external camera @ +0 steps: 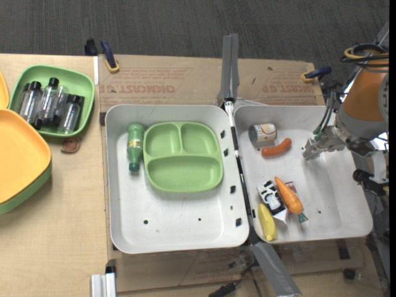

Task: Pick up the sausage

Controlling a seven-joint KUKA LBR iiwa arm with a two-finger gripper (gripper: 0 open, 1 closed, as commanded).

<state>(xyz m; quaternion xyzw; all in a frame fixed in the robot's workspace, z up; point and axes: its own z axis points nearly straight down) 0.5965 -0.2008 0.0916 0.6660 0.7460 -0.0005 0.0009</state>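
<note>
The sausage [276,148] is a short orange-red link lying flat in the right bin [334,215], near its back left part. A small tan can [264,132] lies just behind it. My gripper [311,151] hangs low over the same bin, a short way to the right of the sausage and apart from it. Nothing shows between its tips.
A carrot [289,196], a black-and-white packet [270,195] and a yellow banana [266,222] lie toward the right bin's front left. The left bin [173,224] holds a green divided plate [184,156] and a green bottle [135,146]. Yellow plates and a green tray of bottles [52,101] sit on the bench at left.
</note>
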